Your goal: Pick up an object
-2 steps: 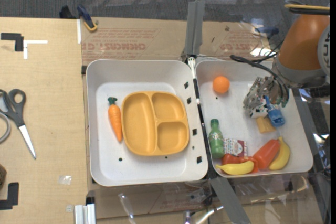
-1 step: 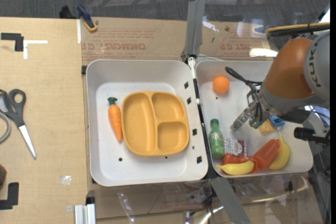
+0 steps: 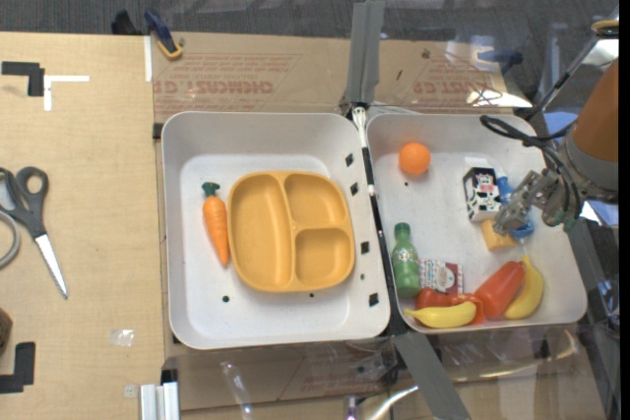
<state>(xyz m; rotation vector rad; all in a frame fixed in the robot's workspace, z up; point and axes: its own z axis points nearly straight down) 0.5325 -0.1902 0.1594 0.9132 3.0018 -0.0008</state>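
Arm: it reaches in from the right edge of the table, the orange band at the right border and the wrist slanting down to the left over the right bin.
Claw: the claw sits low by the right wall of the right bin, its tip over a small pile of items; how far it is open, and whether it has hold of anything, cannot be told.
Under the claw: a blue piece and a yellow-orange block, both just at its tip, contact unclear.
Cow-print box: a black-and-white carton lies just left of the claw.
Orange ball: near the far left corner of the right bin.
Green bottle: by the left wall, upright.
Near edge of right bin: a snack packet, two bananas and a red pepper, all crowded together.
Left bin: it holds a yellow divided plate with a toy carrot just beside its left rim.
Table: scissors lie near the left edge.
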